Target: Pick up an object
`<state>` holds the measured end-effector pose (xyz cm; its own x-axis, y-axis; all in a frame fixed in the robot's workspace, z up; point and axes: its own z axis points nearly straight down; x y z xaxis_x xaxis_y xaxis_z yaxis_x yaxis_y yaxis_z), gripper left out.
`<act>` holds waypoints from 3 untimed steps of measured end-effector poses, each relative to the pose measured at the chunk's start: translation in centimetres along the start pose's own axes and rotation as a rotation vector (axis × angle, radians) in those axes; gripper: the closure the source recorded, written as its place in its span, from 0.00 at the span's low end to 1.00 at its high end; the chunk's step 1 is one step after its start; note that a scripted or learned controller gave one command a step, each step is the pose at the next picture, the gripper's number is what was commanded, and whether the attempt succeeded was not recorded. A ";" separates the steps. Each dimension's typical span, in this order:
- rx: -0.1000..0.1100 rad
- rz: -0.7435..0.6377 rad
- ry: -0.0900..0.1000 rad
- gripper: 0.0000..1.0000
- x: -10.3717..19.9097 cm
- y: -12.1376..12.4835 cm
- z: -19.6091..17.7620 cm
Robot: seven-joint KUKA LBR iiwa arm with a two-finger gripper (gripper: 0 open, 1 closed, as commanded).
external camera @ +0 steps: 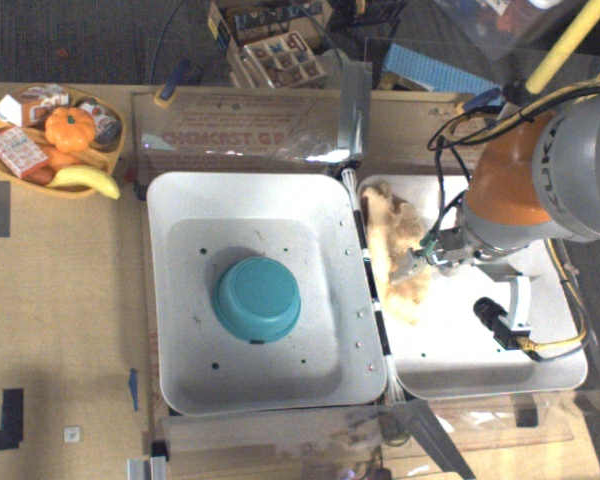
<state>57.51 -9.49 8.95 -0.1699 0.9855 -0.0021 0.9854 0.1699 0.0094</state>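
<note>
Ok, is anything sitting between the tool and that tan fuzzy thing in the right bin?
Nothing visible does. The tool is right at the edge of the tan fuzzy object, which lies along the left side of the right bin. The teal bowl sits apart in the left bin.

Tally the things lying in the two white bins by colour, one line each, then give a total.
Teal: 1, the bowl upside down in the left bin.
Tan: 1, the plush toy in the right bin, beside the tool.
Total: 2
</note>
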 end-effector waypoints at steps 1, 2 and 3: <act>0.010 0.189 0.001 0.00 4.2 -2.1 -9.4; 0.000 0.105 0.001 0.00 -2.2 -1.3 0.0; -0.001 -0.067 -0.004 0.00 -1.1 2.5 0.0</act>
<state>60.17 -10.17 8.93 -0.2352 0.9719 -0.0066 0.9719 0.2353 0.0101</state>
